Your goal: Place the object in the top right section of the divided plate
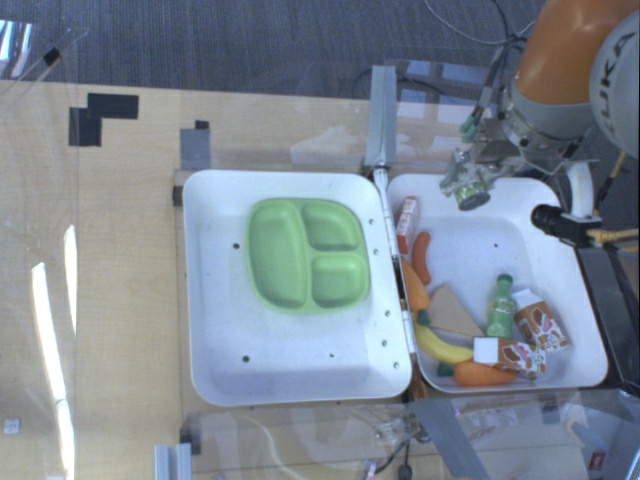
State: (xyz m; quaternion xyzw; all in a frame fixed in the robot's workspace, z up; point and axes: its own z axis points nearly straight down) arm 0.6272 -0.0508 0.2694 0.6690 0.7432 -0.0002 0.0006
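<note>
A light green divided plate (pixel 305 253) lies in the left white bin (pixel 215 368). It has one long section on the left and two smaller ones on the right. Its top right section (pixel 333 225) holds nothing. My gripper (pixel 468 188) hangs over the far edge of the right bin (pixel 580 368), well to the right of the plate. A small greenish-grey shape shows at its tip, and I cannot tell whether that is a held object or part of the gripper.
The right bin holds several toy foods: a red and white packet (pixel 405 216), a red sausage (pixel 421 253), a bread slice (pixel 452 311), a banana (pixel 442 345), a green bottle (pixel 500 306), a brown carton (pixel 540 328) and a carrot (pixel 480 373). A metal divider (pixel 380 128) separates the bins.
</note>
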